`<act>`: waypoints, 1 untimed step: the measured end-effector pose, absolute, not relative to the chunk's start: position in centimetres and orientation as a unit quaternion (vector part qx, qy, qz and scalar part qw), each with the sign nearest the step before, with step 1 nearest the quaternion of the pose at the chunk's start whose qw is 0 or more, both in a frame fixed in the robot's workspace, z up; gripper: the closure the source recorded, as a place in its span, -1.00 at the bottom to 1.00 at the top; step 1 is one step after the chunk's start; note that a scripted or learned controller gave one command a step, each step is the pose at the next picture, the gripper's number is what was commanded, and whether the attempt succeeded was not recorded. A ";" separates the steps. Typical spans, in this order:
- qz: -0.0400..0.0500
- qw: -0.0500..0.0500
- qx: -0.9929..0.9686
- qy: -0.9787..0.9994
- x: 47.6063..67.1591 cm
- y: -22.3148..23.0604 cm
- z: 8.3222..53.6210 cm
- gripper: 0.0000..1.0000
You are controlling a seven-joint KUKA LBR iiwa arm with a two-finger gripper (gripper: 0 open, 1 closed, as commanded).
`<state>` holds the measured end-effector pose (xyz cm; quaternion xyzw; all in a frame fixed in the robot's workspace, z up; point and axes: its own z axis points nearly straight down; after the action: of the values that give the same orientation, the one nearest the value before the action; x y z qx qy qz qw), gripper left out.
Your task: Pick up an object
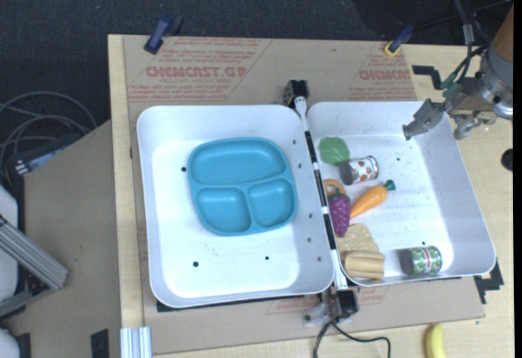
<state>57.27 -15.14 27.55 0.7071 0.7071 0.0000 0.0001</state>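
My gripper (pixel 443 121) hangs open above the far right corner of the right bin (pixel 457 177), with nothing between its fingers. The objects lie to its left and nearer the front: a green leaf (pixel 333 150), a small can (pixel 360 170), an orange carrot (pixel 369 199), purple grapes (pixel 338 214), a slice of bread (pixel 359 238), a tan roll (pixel 364 265) and a green-labelled can (pixel 421 260). All of them rest on the bin floor, apart from the gripper.
The left bin (pixel 163 218) holds a blue divided plate (pixel 242 185). A black divider clamp (pixel 298 92) sits between the bins at the back. A yellow item (pixel 435 342) lies on the bench in front of the right bin.
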 end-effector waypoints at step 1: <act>-0.001 -0.002 0.707 0.707 57.7 -10.5 13.9 -1.00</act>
<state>57.71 -10.46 13.91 0.7068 0.7074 -0.0010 -0.0019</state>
